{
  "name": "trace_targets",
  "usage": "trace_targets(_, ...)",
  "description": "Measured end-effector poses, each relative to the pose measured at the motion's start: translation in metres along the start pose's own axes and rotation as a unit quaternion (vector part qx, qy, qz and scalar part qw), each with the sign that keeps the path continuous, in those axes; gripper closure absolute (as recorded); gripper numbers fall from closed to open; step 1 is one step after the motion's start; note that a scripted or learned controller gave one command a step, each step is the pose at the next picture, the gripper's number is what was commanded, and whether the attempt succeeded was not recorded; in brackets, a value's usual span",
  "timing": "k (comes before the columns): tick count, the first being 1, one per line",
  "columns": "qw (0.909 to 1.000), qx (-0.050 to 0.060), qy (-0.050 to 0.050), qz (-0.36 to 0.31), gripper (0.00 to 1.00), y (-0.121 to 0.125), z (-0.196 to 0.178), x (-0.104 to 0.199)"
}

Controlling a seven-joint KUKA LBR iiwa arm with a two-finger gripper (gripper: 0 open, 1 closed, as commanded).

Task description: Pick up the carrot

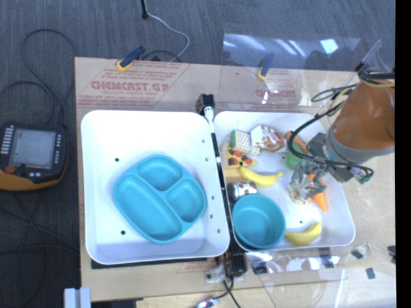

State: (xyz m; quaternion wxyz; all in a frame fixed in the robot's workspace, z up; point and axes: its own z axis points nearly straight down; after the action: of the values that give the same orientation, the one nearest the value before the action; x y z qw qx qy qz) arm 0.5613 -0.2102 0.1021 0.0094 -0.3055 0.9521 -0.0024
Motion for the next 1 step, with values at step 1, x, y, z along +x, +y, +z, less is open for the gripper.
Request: trace_targets(1,0.9955,-0.004,0.004,-0.094,1.0,0.0612,-0.073,-0.019)
